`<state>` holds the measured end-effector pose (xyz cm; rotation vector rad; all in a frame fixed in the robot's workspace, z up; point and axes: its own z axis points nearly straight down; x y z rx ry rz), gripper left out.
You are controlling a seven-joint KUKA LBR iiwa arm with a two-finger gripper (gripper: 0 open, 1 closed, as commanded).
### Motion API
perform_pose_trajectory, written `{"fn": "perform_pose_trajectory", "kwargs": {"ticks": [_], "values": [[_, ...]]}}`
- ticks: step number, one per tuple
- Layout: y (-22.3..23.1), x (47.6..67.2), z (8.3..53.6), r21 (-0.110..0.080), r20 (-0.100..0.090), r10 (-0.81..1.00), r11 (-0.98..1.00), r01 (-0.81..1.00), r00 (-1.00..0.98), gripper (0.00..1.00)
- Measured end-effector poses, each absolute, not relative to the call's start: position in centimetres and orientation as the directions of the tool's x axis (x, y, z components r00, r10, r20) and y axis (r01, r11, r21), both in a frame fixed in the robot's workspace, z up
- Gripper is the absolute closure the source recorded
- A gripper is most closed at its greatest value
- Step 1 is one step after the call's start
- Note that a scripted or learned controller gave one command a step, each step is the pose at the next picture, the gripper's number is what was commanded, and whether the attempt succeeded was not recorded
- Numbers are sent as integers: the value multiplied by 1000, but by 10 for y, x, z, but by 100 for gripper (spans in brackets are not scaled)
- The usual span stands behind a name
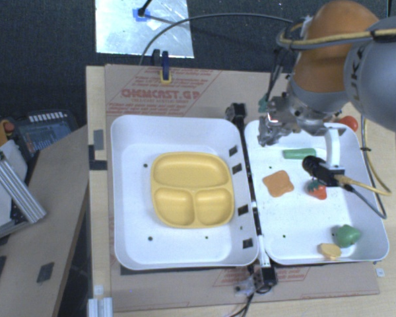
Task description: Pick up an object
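My gripper (269, 135) hangs over the far left corner of the right bin (364, 218), low above its floor, with nothing seen in it. A green elongated piece (298, 154) lies just right of the gripper. An orange flat piece (278, 183) rests nearer the front, left of the middle. A small red item (318, 191) lies to its right, partly hidden by the robot's parts. A green lump (347, 234) and a small yellow piece (329, 249) sit at the front right corner. Another red item (348, 121) peeks out at the back right, behind the arm.
The left bin (129, 197) holds a yellow divided tray (191, 189) in its middle. A black divider with clips (245, 177) runs between the two bins. The arm's grey and orange body (336, 45) overhangs the back of the right bin.
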<state>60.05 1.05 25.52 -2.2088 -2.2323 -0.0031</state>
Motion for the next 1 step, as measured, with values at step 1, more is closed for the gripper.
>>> {"fn": "perform_pose_trajectory", "kwargs": {"ticks": [1], "values": [[70, 595, 244, 0, 2, 1000, 11, 1000, -11, 100]]}}
